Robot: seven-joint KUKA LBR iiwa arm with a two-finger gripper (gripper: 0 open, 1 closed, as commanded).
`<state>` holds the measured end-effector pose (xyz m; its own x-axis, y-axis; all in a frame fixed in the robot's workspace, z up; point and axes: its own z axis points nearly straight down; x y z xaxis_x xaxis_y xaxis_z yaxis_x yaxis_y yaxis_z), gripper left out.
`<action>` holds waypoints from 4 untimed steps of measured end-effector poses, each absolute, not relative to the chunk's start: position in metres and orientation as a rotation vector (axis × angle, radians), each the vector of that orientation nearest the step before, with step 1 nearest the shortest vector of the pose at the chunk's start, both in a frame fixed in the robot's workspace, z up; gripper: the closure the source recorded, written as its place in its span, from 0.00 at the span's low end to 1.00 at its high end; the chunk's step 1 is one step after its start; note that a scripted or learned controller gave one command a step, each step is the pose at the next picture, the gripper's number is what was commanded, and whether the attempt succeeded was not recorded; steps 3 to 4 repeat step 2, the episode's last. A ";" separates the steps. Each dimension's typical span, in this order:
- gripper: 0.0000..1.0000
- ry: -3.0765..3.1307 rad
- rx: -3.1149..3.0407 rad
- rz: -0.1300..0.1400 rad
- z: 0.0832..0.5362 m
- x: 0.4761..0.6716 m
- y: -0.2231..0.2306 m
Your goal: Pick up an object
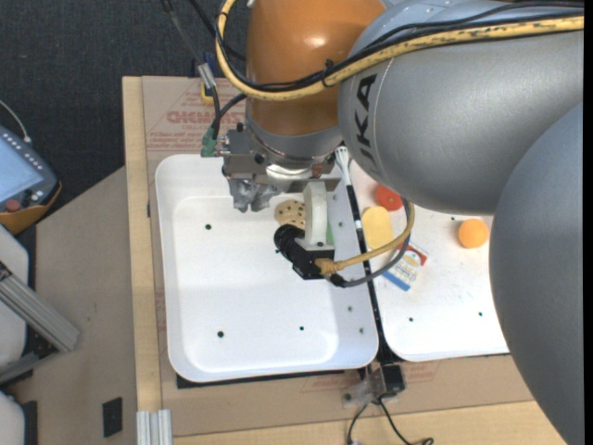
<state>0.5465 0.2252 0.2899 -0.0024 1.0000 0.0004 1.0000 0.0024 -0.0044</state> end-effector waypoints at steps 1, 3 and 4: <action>1.00 -2.223 -2.228 -0.019 0.398 0.524 0.194; 1.00 -2.214 -2.225 0.008 0.372 0.477 0.143; 1.00 -2.214 -2.225 0.008 0.372 0.477 0.143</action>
